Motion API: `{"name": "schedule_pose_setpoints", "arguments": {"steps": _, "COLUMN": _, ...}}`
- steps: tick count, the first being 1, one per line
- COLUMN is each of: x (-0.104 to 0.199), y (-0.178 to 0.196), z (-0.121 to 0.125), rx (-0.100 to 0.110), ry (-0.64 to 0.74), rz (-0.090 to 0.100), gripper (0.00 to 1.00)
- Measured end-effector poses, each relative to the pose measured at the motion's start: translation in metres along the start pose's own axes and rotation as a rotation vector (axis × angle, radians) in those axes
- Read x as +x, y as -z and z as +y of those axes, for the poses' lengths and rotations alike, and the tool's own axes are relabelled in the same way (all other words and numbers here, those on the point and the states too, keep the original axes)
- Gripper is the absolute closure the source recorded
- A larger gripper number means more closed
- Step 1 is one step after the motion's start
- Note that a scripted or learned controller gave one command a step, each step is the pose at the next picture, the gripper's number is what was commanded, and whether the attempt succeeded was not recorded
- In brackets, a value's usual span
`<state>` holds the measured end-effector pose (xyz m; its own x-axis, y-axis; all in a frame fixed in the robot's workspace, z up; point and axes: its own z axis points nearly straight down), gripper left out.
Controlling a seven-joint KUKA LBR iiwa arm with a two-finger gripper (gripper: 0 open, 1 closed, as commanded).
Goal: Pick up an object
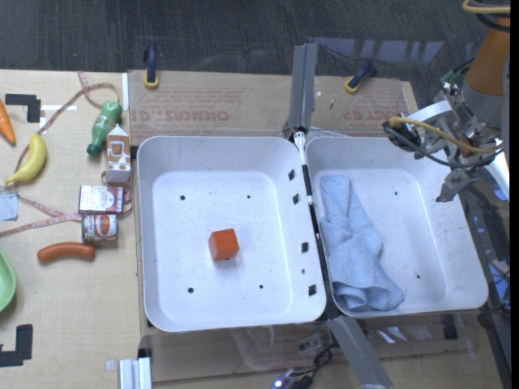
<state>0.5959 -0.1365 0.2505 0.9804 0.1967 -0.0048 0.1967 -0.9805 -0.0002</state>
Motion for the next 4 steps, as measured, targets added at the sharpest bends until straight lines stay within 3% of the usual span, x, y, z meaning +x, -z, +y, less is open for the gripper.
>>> {"name": "schedule_pose_setpoints", "arguments": {"steps": 1, "x": -0.024, "y": 0.001, "z": 0.053, "rx": 0.000, "ry": 0.001, "rz": 0.001, "gripper": 0.00}}
{"name": "schedule_pose_setpoints", "arguments": {"steps": 2, "x": -0.029, "y": 0.018, "z": 0.082, "rx": 0.000, "ry": 0.002, "rz": 0.002, "gripper": 0.00}}
{"name": "schedule_pose_setpoints", "arguments": {"steps": 3, "x": 0.006, "y": 0.021, "z": -0.053, "rx": 0.001, "ry": 0.003, "rz": 0.001, "gripper": 0.00}}
{"name": "schedule_pose_setpoints", "arguments": {"steps": 4, "x": -0.023, "y": 0.045, "z": -0.029, "rx": 0.000, "ry": 0.001, "rz": 0.001, "gripper": 0.00}}
